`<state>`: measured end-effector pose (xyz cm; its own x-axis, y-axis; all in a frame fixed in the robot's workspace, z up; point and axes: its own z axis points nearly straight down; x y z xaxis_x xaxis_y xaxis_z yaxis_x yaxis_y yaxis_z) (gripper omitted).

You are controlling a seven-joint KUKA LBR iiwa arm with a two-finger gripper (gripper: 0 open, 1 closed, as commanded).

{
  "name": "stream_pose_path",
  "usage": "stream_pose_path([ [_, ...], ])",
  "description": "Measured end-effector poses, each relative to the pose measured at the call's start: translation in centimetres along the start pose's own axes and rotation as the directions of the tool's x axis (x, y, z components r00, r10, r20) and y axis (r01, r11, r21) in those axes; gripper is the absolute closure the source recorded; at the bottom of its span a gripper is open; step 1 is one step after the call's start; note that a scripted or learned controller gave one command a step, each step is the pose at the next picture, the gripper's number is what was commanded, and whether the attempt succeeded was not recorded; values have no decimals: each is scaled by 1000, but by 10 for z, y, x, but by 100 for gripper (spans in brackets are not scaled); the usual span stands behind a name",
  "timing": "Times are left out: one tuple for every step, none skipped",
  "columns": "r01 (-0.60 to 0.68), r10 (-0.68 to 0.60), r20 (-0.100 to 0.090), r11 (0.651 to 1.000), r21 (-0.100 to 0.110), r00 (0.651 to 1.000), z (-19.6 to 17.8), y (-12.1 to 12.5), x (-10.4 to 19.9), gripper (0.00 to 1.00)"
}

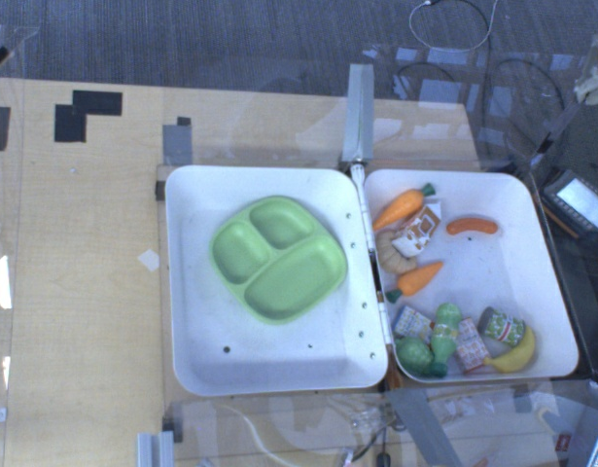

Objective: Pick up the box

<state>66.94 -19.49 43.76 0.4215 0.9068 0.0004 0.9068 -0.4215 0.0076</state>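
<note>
Box: a small brown and white carton [418,232] in the right bin [532,290], near its far left corner, touching the upper carrot [400,208].
Writing: print on the carton is too small to read.
Long axis: tilted, running from the near left up toward the far right.
Edges: the carton sits close to the bin's left wall, with a biscuit [388,252] just beside it and a second carrot [417,278] nearer.
Open room: bare white floor to the carton's right, under the sausage [472,227].
Left bin: a green divided plate [278,258] in the left bin [196,290], centred.
Near edge: packets, a green bottle [442,336] and a banana [517,355] crowd together.
Gripper: cannot tell.
</note>
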Motion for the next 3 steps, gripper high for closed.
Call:
stream_pose_path([
  [50, -50, 0, 999, 2, 999, 1, -3, 6, 100],
  [164, -164, -1, 987, 4, 987, 166, -40, -4, 100],
  [163, -163, -1, 987, 4, 987, 166, -40, -4, 0],
])
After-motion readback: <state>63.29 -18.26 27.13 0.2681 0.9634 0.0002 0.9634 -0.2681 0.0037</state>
